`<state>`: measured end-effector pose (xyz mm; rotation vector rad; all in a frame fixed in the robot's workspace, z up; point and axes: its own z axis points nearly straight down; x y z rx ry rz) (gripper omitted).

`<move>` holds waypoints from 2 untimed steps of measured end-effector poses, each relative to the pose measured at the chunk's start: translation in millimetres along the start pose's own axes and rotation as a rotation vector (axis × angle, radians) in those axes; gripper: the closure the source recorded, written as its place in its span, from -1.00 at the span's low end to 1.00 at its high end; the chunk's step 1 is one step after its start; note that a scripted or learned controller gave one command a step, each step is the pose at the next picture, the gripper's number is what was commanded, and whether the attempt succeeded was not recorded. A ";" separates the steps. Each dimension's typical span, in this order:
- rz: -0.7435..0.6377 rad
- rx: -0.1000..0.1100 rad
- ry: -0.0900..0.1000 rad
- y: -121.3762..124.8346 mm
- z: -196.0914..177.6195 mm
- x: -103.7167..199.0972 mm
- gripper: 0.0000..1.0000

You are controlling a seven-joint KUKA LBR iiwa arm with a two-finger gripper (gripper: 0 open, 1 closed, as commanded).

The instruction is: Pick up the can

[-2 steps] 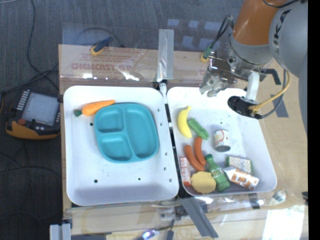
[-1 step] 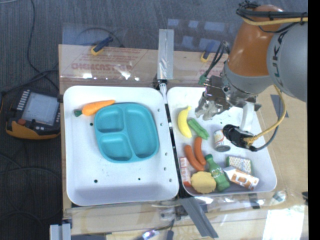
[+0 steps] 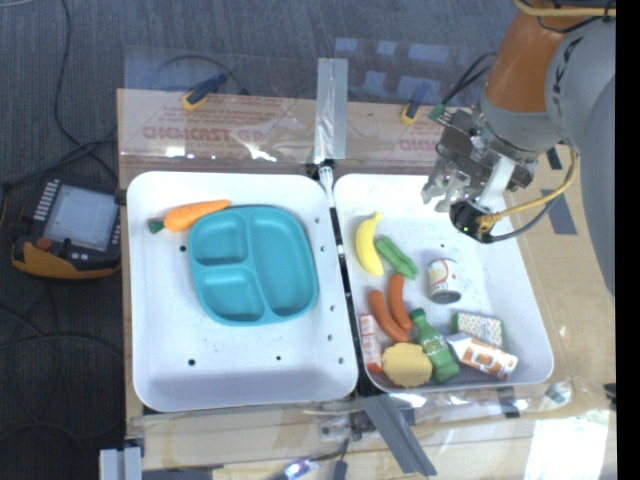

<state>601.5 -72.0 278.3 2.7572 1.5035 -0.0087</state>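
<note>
1. At the bottom right of the frame, in the right bin [image 3: 535,313], a carton [image 3: 484,356], a green bottle [image 3: 434,346] and a yellow lump [image 3: 406,364] are crowded together.
2. Just above them, at the right middle of that bin, the can [image 3: 443,278] is found lying tilted, one pale end turned toward the lower right. It is kept apart from the sausages [image 3: 393,306] on its left and the small box [image 3: 478,326] below it.
3. The can is judged light, stiff and smooth-walled, so it is likely to roll or slip. A hold across its round body, at mid-length, is advised; the ends are best left alone.
4. Farther up, at the upper right, the gripper [image 3: 462,196] is seen above the bin's far corner, well clear of the can. Nothing is held in it; whether it is apart or together cannot be told.
5. The left bin [image 3: 160,298], with a blue tray [image 3: 252,264] and a carrot [image 3: 192,214], is not concerned.
</note>
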 end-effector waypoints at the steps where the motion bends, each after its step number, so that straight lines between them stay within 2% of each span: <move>1: -0.215 0.002 0.002 -56.3 56.2 2.4 1.00; 2: 0.000 0.000 0.002 -59.2 12.0 -50.2 1.00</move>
